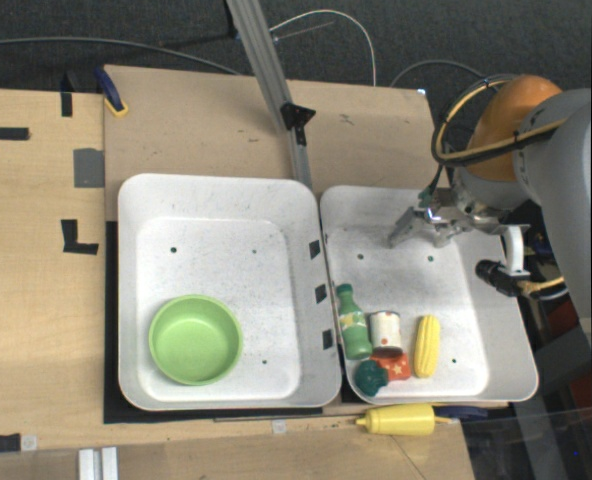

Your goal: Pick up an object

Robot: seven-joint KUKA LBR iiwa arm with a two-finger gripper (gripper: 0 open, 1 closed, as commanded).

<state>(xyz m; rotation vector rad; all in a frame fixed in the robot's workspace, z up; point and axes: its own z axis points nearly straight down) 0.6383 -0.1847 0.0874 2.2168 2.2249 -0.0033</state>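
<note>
The counter [206, 118] carries two white bins, and the right bin [496, 368] serves as the landmark here. Just beside it on the far side of its left wall lies the left bin [216, 198], with a green bowl [195, 339] in its near corner. The grey arm [566, 168] reaches in over the right bin's far right corner, and its gripper [428, 224] hangs above the bin's far half with the jaws spread wide and nothing between them.

The pickable objects cluster in the right bin's near left corner, well apart from the gripper: a green bottle [353, 325], a yellow corn cob [427, 344], a small white can [385, 327], a red piece [394, 365] and a dark green round piece [370, 377], all touching or nearly so. A yellow bottle [401, 420] lies outside, just beyond the near rim.

The risk, as I judge it, is the crowding: jaws descending there may strike two neighbours at once, push them against the wall, or close on a rounded side that slips free.
</note>
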